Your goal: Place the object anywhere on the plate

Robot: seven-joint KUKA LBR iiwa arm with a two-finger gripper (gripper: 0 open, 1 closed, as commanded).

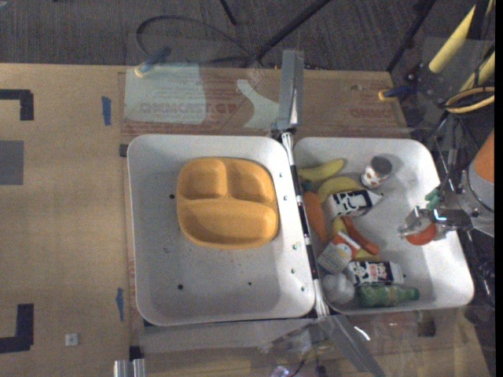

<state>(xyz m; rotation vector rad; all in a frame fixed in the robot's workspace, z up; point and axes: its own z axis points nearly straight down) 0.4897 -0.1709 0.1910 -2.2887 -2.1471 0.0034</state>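
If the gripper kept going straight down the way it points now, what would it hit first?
Most likely the small red object that sits right under the gripper in the right bin. Depth is unclear from this slanted view, so they may already be touching.

The arm (486, 181) is cut off, seemingly mid-wrist, at the right edge.

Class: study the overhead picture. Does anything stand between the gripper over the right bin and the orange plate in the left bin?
Yes. The gripper is at the right bin's far side; the pile of toy food and the bins' adjoining rims lie between it and the plate.
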